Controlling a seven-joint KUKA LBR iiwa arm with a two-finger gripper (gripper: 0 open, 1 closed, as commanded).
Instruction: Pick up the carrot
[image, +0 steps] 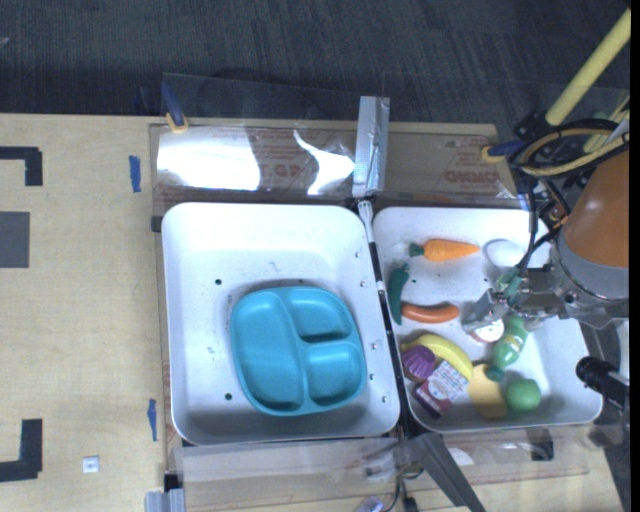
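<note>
The carrot (452, 250), orange with a small green top at its left end, lies flat near the far wall of the right bin (470, 215). My gripper (492, 320) hangs over the middle of that bin, in front of the carrot and a little to its right, well apart from it. It sits close to the right end of a second orange, elongated toy (430, 313). The wrist with its orange band (605, 225) comes in from the right.
The right bin also holds a dark green piece (397, 288), a banana (441, 352), a purple packet (438, 382), a yellow toy (487, 389), a green ball (522, 395), a green bottle-like toy (509, 346) and a white object (500, 252). A blue divided plate (297, 347) lies in the left bin (200, 260).
</note>
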